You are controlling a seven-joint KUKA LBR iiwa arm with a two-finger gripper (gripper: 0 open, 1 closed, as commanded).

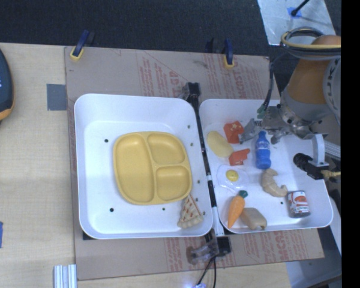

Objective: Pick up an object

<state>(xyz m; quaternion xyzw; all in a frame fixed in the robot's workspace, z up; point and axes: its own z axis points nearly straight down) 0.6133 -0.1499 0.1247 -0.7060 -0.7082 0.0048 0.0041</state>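
Gripper [263,131] hangs spread open right over the blue bottle [263,151] near the right bin's [324,221] back edge (lining up a grab, probably).

A pale wooden surface [30,179] carries a brown cardboard sheet [138,71] printed with faint red lettering, held at its far edge by a yellow clamp [79,48] and a blue clamp [228,54]. Beyond lies dark carpeted floor [138,11]. A grey tape square [56,96] sits left of the cardboard.
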